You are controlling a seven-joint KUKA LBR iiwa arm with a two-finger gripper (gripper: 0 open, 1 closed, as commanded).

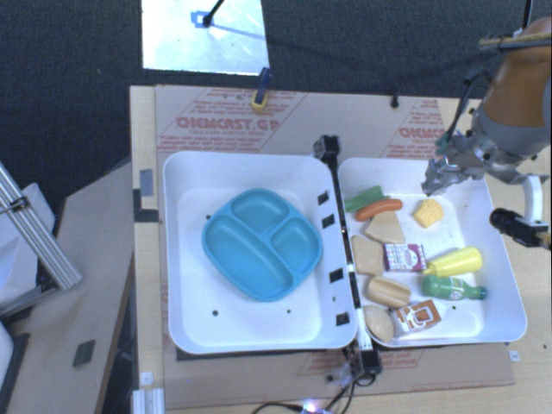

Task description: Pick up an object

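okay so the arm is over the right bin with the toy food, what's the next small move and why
Probably lower the claw straight down toward the yellow piece. The claw hangs just above it in the right bin, nothing shows between its fingers, and that piece lies apart from the hot dog and bread.

A wooden bench (103, 222) is carrying a printed cardboard sheet (285, 115). Two white bins are sitting side by side on that sheet (left bin (185, 231), right bin (500, 274)).

Grey arm (509, 141), broad orange band above wrist; small dark metal tool (438, 179); black cables alongside.
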